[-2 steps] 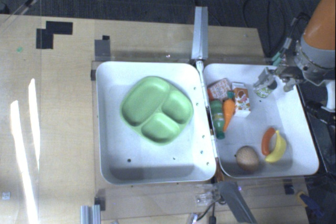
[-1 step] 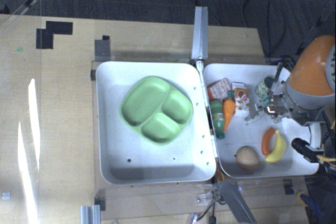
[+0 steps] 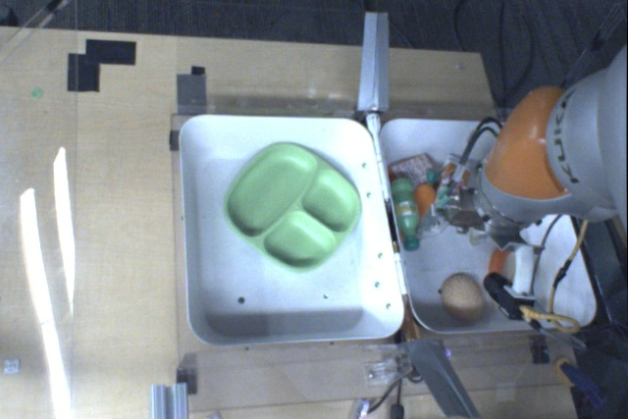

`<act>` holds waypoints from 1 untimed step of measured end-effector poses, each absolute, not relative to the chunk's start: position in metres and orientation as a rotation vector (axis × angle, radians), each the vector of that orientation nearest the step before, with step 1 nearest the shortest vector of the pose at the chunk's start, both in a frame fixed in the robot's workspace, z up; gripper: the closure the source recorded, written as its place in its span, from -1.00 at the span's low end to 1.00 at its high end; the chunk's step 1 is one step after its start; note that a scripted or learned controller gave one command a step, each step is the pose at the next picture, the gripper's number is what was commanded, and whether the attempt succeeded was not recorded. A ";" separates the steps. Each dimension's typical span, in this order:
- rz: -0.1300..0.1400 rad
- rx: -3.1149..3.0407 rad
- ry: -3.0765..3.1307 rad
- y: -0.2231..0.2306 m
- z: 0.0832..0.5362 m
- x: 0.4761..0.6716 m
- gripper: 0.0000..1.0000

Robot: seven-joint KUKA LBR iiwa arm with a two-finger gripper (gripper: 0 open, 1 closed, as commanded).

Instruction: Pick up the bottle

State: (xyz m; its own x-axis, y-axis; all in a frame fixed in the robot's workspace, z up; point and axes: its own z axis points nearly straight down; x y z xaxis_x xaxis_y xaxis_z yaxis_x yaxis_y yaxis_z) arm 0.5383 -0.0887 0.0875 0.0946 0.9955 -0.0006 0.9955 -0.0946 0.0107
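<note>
Left bin [image 3: 211, 309]: holds a green three-compartment tray [image 3: 293, 203] near its middle, with white floor showing around it.

Divider: the raised lip where the two bins meet runs top to bottom, and the bottle lies just on its right side.

Bottle [image 3: 405, 211]: green, with a paler label band, lying down in the right bin [image 3: 432, 319] against that bin's left wall; whether it touches the wall cannot be told.

Bottle axis: long axis runs roughly up and down the view, nearly parallel to the divider, one end toward the far rim and the other toward the near rim.

Neighbours: a small orange object [image 3: 424, 196] sits just beside the bottle on its right, a dark-and-red packet [image 3: 412, 167] lies just beyond its upper end, and a brown rounded object [image 3: 461, 295] rests well below, near the bin's front edge.

Gripper [image 3: 453, 204]: low over the right bin, to the right of the bottle, with the orange object between them.

Direction of coming move: by my reading, the bottle lies to the gripper's left, so the approach runs toward the divider.

Grip state: the fingertips are lost in clutter and cabling, so their opening cannot be told; nothing visibly sits between them.
</note>
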 end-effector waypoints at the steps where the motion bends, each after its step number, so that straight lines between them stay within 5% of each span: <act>1: 0.014 2.423 1.985 -0.085 0.088 0.535 -1.00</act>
